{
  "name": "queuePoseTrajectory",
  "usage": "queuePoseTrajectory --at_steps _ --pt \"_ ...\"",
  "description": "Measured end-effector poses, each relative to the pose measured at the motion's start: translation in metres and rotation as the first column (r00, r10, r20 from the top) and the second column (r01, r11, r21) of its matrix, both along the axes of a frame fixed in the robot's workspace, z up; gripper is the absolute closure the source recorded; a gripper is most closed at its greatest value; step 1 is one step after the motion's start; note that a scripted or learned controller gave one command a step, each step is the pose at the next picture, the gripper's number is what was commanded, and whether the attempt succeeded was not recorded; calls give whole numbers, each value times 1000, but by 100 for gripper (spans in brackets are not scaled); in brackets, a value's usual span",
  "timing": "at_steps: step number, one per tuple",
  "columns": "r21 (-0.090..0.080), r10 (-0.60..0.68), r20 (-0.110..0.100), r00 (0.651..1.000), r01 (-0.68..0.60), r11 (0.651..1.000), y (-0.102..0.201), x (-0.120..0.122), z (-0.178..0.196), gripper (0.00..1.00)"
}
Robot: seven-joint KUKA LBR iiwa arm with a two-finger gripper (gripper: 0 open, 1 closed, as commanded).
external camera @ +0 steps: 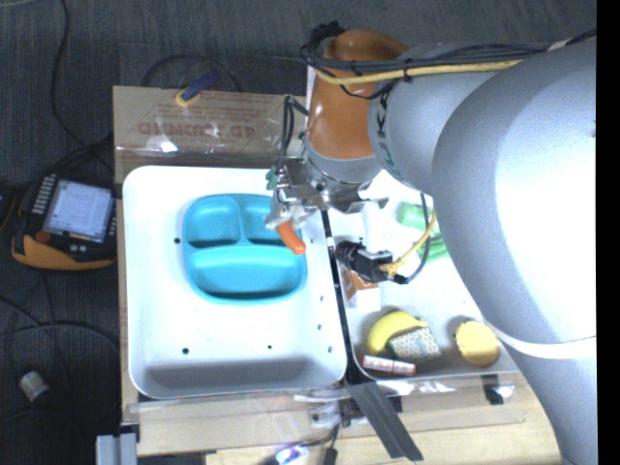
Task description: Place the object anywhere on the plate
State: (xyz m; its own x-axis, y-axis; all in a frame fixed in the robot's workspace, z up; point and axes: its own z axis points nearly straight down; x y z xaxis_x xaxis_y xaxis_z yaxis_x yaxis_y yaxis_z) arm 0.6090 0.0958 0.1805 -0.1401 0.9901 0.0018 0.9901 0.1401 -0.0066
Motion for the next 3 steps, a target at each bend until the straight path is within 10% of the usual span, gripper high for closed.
queuePoseTrajectory --at_steps 2,3 --pt "-3 138 -5 990 -138 990 35 -33 39 100" --pt "-2 138 -5 990 -138 990 35 -33 39 0"
